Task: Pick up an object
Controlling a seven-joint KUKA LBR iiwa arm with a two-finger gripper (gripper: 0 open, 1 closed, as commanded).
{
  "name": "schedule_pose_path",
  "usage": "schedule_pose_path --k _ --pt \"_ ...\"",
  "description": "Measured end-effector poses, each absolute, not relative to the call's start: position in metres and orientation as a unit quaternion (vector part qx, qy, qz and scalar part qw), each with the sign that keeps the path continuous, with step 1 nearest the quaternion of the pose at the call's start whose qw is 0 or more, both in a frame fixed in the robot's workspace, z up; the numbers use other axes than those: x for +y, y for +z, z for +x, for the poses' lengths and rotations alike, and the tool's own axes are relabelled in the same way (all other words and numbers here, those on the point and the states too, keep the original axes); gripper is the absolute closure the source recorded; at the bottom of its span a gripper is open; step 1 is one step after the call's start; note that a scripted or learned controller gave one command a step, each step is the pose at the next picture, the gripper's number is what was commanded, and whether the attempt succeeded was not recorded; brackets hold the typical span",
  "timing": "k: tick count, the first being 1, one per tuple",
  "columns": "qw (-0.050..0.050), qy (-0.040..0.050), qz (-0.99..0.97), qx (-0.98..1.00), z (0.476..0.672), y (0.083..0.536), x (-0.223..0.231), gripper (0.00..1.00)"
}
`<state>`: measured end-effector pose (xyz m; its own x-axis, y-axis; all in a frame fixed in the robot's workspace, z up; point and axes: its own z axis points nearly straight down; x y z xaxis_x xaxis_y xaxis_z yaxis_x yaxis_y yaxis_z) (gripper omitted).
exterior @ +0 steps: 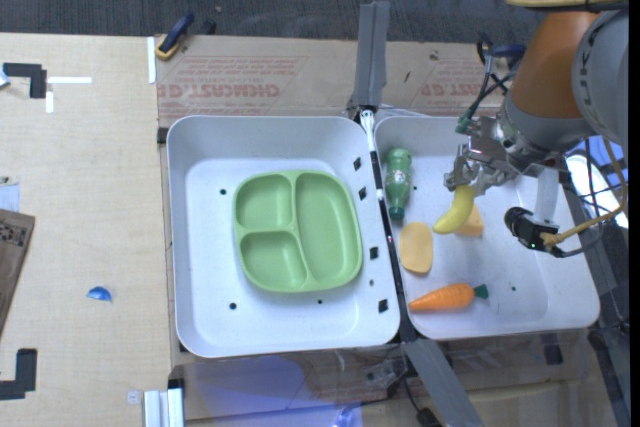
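Gripper (468, 177) over the banana (456, 212) in the right bin (560, 307).
The banana lies mid-bin, its upper end at the gripper; whether it is gripped or the gripper stands wide or narrow cannot be told. Advice: close squarely across the banana, clear of the bottle (398, 180). The wrist hides the contact point.

A divided plate (298, 231) sits in the left bin (190, 215); the right bin (560, 305) holds a bottle (398, 180), banana (456, 212) and carrot (443, 296).
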<state>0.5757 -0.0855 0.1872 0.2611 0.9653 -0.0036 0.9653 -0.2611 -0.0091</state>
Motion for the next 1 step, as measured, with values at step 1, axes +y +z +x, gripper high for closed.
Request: schedule_pose_path --k 1 --pt "0.003 0.0045 -0.859 -0.512 0.5577 0.1360 -0.1351 1.00"
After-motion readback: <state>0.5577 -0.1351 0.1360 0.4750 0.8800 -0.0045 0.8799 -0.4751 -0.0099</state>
